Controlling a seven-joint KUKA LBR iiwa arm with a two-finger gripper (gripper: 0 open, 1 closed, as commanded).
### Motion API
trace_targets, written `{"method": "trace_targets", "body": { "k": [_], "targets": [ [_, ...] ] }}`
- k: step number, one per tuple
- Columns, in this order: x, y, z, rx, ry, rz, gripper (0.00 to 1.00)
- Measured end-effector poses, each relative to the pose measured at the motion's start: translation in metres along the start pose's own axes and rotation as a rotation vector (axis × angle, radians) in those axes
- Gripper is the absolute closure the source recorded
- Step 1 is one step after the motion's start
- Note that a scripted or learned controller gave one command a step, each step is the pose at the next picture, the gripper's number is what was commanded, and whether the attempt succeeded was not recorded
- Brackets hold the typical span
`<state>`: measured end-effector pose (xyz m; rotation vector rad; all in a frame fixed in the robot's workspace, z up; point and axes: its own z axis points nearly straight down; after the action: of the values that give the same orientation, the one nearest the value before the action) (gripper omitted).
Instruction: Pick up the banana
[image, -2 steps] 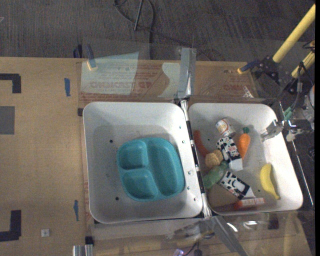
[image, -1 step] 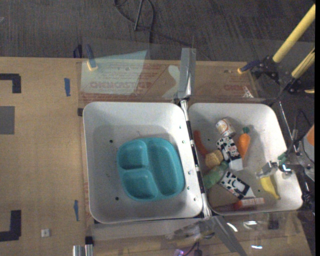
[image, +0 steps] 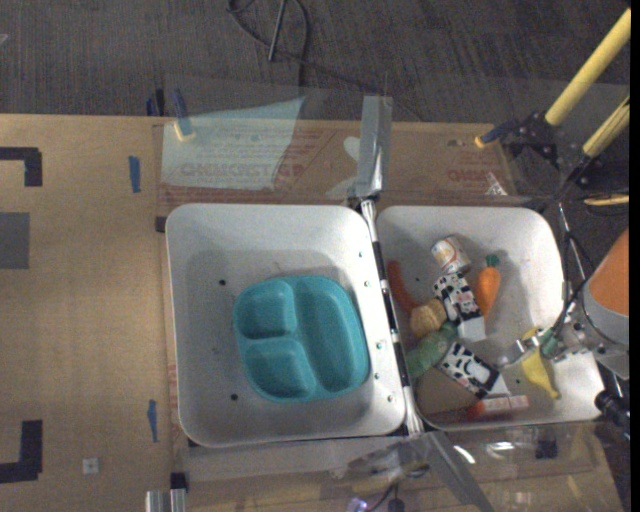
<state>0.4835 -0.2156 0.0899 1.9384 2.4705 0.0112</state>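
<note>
The yellow banana (image: 541, 374) lies in the right bin (image: 535, 228), near its right front corner, pointing towards the front wall. My gripper (image: 546, 346) hangs directly over the banana's upper end and hides that end. The grey arm with its orange band (image: 612, 282) comes in from the right edge. Whether the gripper touches the banana is not visible from this angle.
Left of the banana, the right bin holds an orange carrot (image: 487, 288), two cow-patterned cartons (image: 458, 297) (image: 468, 368), a small can (image: 450, 252), a green item (image: 432, 350) and a red stick (image: 399, 284). A teal divided tray (image: 300, 337) sits in the left bin (image: 200, 240).
</note>
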Motion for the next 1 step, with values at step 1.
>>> {"method": "trace_targets", "body": {
  "k": [1],
  "targets": [
    [-0.0051, 0.0014, -0.0075, -0.008, -0.016, 0.005, 1.00]
  ]
}}
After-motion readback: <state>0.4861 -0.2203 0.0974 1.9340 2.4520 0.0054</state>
